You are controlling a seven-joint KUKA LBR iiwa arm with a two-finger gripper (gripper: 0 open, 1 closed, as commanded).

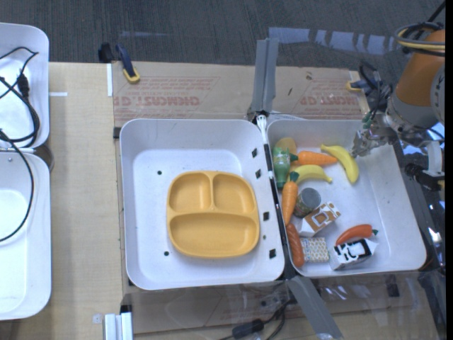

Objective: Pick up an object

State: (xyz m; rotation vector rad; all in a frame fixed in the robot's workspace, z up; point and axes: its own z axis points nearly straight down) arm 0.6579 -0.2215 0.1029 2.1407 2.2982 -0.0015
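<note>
Now, we list what we see.
Objects to pick: a heap of toy food and small boxes lies in the right bin (396, 183), mostly toward its left wall.
Bananas: we see one banana (342, 160) near the bin's far right corner, and a second banana (311, 173) just left of it.
Carrots: one carrot (316, 158) lies across between the bananas; an upright carrot (289, 195) stands along the left wall.
Other pieces: we note a green bottle (282, 164), a dark can (308, 201), a small carton (320, 218), a red pepper (353, 233) resting on a black and white box (352, 252), a wafer packet (316, 249) and a sausage (294, 244).
End effector: the end effector (364, 142) hangs over the bin's far right corner, just beside the tip of the first banana; we cannot tell how it is set, and nothing shows in it.
Arm: the arm (417, 83), grey with an orange band, comes in from the right.
Left bin: the left bin (141, 190) carries a yellow divided plate (212, 214) at its middle.
Bench: both bins sit side by side on the bench (78, 190).
</note>
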